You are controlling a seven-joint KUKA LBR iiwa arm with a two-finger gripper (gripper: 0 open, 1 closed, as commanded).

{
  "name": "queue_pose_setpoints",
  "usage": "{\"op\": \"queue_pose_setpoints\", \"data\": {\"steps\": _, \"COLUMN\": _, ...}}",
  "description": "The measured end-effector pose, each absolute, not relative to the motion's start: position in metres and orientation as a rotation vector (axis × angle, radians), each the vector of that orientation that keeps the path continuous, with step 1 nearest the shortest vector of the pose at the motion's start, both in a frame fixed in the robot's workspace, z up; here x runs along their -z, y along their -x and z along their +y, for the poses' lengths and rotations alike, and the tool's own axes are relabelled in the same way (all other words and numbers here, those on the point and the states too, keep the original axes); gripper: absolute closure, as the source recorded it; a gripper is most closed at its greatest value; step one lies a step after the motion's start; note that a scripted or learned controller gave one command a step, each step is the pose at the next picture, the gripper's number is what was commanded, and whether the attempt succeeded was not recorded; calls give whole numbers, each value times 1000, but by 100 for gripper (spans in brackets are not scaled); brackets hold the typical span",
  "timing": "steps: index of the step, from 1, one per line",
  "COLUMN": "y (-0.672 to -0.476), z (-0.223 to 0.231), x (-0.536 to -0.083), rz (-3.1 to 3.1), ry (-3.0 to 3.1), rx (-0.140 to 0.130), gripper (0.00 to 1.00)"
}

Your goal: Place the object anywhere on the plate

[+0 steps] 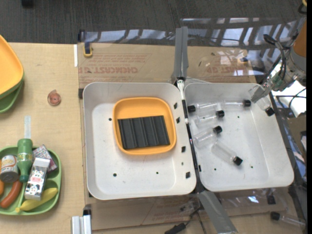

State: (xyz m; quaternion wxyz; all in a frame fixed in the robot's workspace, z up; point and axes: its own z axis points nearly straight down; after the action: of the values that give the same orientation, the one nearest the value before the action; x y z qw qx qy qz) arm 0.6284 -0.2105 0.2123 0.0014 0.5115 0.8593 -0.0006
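An orange plate point(120, 112) lies in the left bin point(97, 150), and a dark grey ribbed slab point(145, 132) rests flat on it. Several clear tubes with black caps lie scattered in the right bin point(263, 169), among them one near the divider point(204, 110), one in the middle point(207, 134) and one nearer the front point(226, 155). My gripper point(262, 91) hangs over the far right corner of the right bin, close to a black cap point(247, 102). Glare and cables blur its tip.
Left of the bins, the wooden bench carries a green tray point(48, 199) of toy food and an orange bowl point(9, 72). A metal divider point(181, 57) runs between the bins at the back. Cables hang by the arm point(297, 52) at right.
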Motion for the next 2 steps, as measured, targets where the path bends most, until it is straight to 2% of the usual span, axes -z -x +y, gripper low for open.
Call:
{"op": "queue_pose_setpoints", "data": {"steps": 1, "y": -660, "z": -222, "x": -228, "rz": 2803, "ry": -1408, "rx": 1, "gripper": 100}}
{"op": "queue_pose_setpoints", "data": {"steps": 2, "y": -660, "z": -222, "x": -259, "rz": 2933, "ry": -1110, "rx": 1, "gripper": 100}}
